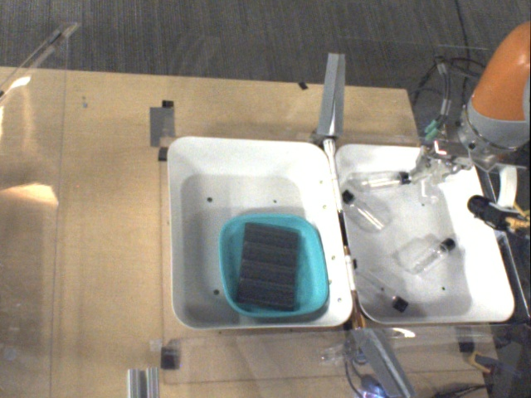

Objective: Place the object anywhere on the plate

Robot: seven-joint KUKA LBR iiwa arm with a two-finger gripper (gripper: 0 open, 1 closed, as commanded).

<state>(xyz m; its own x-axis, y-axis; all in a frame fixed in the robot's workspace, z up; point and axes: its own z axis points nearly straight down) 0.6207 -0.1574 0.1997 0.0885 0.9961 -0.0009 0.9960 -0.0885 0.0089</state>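
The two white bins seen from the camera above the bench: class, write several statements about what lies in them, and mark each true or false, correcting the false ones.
1. The teal plate sits in the left bin. True.
2. A dark ridged block lies on the plate. True.
3. The plate is red. False: it is teal.
4. The right bin holds several clear vials with dark caps, such as one near its middle. True.
5. The arm reaches in from the view's left. False: its orange band is at the upper right.
6. The dark block lies in the right bin. False: it is in the left bin.
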